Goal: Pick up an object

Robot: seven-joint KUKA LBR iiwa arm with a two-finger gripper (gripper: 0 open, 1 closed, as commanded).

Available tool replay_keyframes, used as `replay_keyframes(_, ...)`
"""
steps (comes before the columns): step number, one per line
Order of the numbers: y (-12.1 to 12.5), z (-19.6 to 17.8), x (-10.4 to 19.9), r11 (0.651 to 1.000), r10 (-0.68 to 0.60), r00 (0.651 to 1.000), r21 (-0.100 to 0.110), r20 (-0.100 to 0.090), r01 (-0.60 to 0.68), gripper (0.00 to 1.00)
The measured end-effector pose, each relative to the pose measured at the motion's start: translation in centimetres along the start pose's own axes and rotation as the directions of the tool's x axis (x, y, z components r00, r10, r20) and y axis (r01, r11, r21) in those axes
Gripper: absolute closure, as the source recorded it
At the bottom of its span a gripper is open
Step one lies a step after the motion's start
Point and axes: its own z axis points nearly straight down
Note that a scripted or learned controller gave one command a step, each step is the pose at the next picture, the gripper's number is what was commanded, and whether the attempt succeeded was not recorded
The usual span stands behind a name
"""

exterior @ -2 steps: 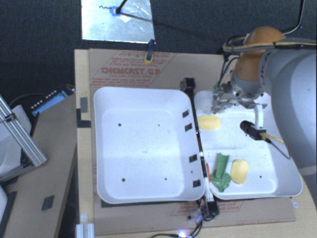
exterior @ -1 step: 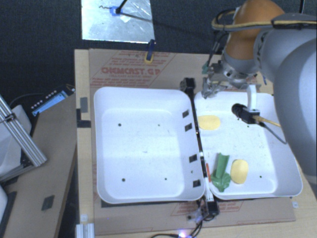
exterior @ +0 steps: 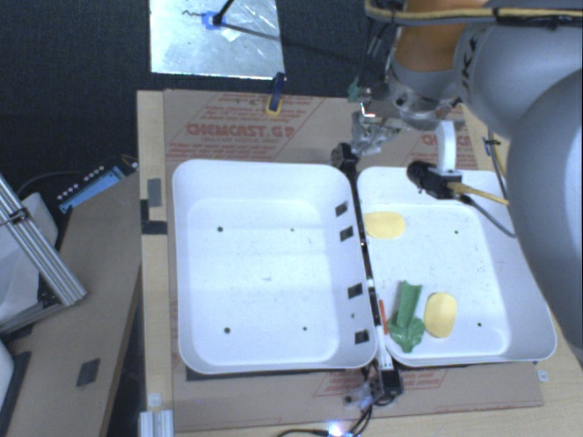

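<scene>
A: Over the far edge of the right-hand shallow white plastic bin, near the corner where it meets the left-hand white bin, hangs the hand of the grey arm with its orange band. Whether it is open or closed I cannot tell; it is small and blurred against the cardboard sheet. Nothing visible sits in it.

B: So the pick looks not yet made, by my reading. What is there to take?

A: Three things, all in the right bin: a flat yellow oval piece near the inner wall, and, close to the near inner corner, a green soft-looking elongated toy touching or just beside a yellow rounded lump.

B: The oval lies nearest the hand and well apart from the others, so I would judge it the easiest target: travel toward the near edge, then descend.

A: Mind the divider clips beside it, and the black cable fitting at the far edge.
</scene>
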Motion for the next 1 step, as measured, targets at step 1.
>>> replay_keyframes(1,-0.12,2.12,11.42,1.0,-0.004,1.0,0.007,-0.002,0.004,1.0)
